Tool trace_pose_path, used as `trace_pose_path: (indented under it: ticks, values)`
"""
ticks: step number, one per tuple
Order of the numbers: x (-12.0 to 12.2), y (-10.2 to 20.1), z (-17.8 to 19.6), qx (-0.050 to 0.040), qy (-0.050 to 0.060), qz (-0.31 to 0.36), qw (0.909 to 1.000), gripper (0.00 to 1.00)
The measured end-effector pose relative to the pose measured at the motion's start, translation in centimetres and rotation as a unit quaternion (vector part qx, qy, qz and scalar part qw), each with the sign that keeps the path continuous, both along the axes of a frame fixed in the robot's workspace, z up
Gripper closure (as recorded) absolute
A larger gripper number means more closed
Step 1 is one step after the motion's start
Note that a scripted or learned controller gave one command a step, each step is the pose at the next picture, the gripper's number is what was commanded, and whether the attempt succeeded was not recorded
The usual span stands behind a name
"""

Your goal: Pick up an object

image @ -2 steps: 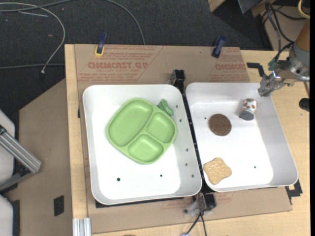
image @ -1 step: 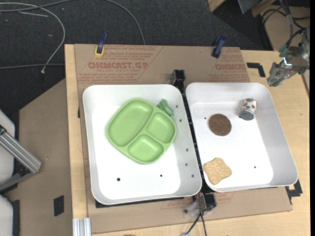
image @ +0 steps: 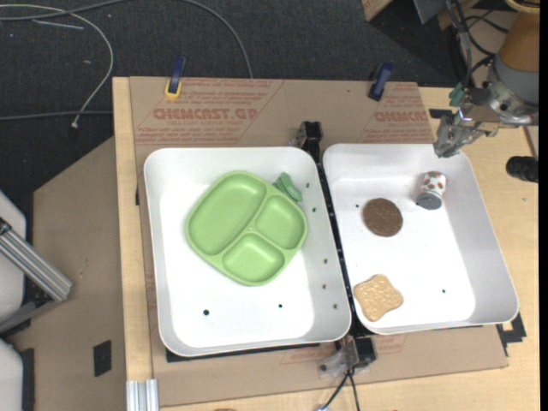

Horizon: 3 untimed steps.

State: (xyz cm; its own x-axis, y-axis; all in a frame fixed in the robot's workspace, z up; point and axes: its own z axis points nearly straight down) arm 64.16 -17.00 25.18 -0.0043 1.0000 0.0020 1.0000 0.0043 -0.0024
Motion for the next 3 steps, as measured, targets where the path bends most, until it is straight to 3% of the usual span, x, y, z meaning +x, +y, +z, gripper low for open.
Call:
trace_pose_path:
  ticks: [3]
  values:
    - [-2.3,16.6,-2.1,0.0002,0.001,0.000,1.0000,1.00]
